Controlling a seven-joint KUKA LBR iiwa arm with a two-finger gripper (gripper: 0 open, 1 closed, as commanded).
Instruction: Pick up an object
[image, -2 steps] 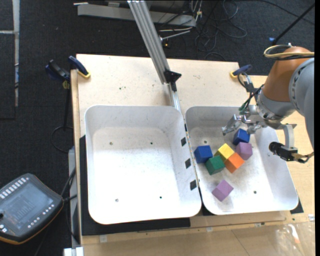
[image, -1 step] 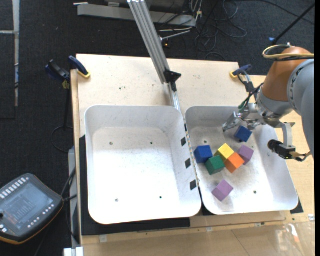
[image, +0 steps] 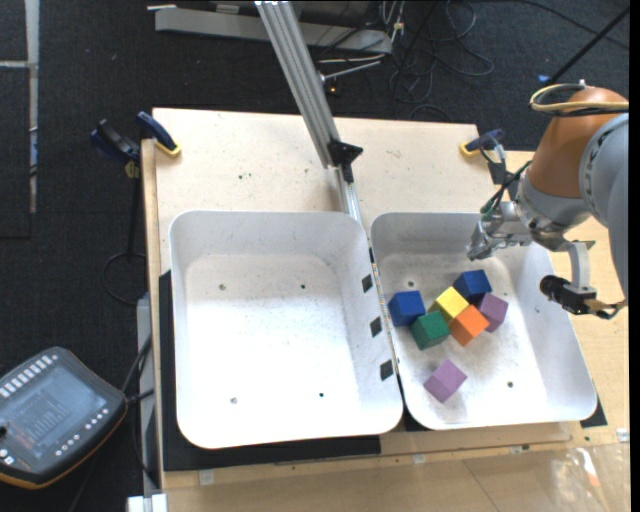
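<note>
Camera view, arm: the grey arm with the orange band (image: 575, 150) reached in from the right and hung over the far right part of the right-hand shallow white bin (image: 560, 385).
Camera view, claw: the claw (image: 487, 240) sat low over the bin's far side, just beyond the cluster of blocks; whether it stood apart or together could not be told at this slant, and nothing showed between its tips.
Camera view, task's things: the small coloured cubes lay in the right bin: a dark blue cube (image: 473, 284) nearest the claw, a yellow cube (image: 452, 302) beside it, an orange cube (image: 468, 324), a green cube (image: 431, 328), a blue cube (image: 405, 306) toward the divide between the bins, and a light purple cube (image: 494, 311) on the right of the cluster.
Camera view, loose piece: a second purple cube (image: 445, 380) lay apart from the rest, nearer the front.
Camera view, left bin: the left-hand white bin (image: 200, 300) rested beside the right one on the pale wooden worktop (image: 250, 150).
Step in hand: judged an approach, with no cube yet lifted.
Next move: likely a descent onto the dark blue cube; the crowding of neighbours called for a careful line-up, or the lone purple cube offered the easier grasp.
</note>
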